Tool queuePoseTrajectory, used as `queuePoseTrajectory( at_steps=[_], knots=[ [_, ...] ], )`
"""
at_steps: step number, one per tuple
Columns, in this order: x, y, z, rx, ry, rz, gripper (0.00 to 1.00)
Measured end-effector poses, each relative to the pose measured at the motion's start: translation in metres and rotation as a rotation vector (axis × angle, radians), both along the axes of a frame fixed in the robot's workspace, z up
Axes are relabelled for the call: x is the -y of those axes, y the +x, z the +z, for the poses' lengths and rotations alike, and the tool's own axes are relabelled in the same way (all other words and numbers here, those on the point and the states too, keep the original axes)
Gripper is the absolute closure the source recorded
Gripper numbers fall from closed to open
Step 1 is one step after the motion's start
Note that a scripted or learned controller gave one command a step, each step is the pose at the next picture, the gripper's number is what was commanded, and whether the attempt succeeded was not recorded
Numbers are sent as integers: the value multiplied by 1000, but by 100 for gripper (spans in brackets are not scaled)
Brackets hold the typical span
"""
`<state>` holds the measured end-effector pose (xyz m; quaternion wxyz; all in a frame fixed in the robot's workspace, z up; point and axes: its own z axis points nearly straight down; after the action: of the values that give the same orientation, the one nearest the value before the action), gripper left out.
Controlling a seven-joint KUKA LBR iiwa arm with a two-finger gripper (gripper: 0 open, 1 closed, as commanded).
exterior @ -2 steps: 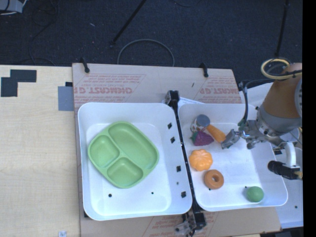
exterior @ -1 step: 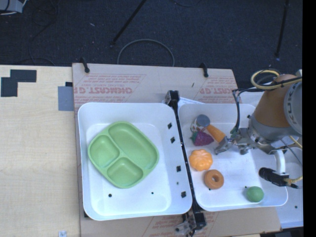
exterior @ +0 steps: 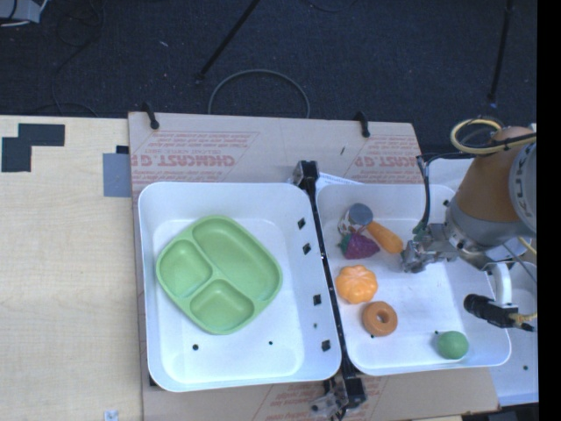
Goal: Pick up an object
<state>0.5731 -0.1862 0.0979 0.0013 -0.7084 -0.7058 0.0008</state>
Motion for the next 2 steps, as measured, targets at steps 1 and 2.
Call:
queuePoseTrajectory(
  at_steps=[1,2],
  knots=[
    [7,2,44,4,-1,-3,100],
    [13,-1,106,5,-2,-2,100]
  ],
)
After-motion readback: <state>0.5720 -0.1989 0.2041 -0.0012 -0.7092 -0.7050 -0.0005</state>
